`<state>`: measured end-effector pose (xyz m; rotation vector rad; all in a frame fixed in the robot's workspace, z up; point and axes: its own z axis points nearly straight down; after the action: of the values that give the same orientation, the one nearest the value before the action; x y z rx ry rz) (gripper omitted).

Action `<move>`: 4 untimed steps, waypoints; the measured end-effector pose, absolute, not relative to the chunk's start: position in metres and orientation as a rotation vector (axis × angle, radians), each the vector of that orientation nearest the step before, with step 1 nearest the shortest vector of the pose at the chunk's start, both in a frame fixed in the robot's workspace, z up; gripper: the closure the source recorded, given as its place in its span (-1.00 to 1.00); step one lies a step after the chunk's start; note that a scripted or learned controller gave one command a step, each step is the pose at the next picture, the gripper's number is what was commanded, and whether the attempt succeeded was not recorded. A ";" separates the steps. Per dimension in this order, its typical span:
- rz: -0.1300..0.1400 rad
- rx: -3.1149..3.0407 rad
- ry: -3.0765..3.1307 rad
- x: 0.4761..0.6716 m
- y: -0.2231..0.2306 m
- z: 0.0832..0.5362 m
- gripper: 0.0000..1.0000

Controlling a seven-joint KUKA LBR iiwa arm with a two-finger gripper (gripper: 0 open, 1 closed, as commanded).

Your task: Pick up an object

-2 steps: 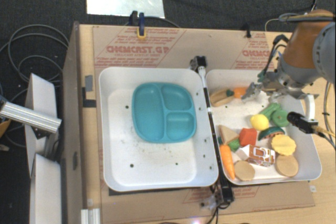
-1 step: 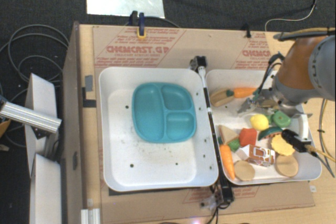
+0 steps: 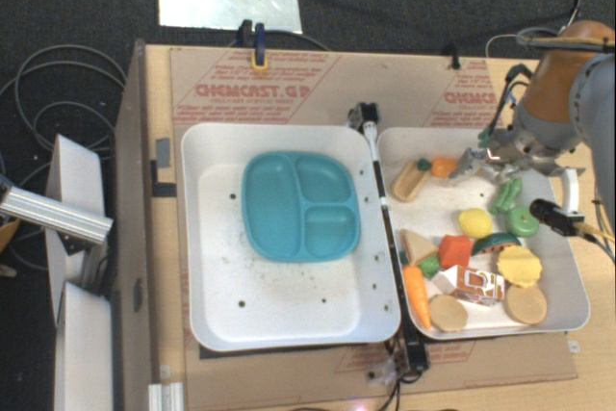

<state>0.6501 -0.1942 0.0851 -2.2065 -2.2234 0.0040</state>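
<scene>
- Two bins [image 3: 289, 141] share the bench; the right one holds every toy, so the arm [image 3: 568, 91] hangs over it.
- Gripper [image 3: 496, 161] — low at the bin's far side; grip state cannot be judged.
- Nearest candidate: small orange piece [image 3: 443, 166] — just left of the gripper, beside a tan block [image 3: 410, 180].

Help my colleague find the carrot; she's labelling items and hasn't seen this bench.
Look in the right bin, along its left wall near the front corner. The carrot is the long orange taper lying there, unlike the round tan discs beside it.
</scene>
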 end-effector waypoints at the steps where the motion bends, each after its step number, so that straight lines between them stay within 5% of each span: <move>1: -0.011 -2.217 -2.237 0.667 -0.153 0.149 -1.00; 2: 0.005 -2.218 -2.218 0.621 -0.161 0.084 -1.00; 3: -0.011 -2.220 -2.236 0.672 -0.145 0.145 -1.00; 4: 0.008 -2.218 -2.214 0.580 -0.150 0.081 -1.00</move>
<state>0.5803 -0.1504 0.0810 -2.2178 -2.2144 0.0075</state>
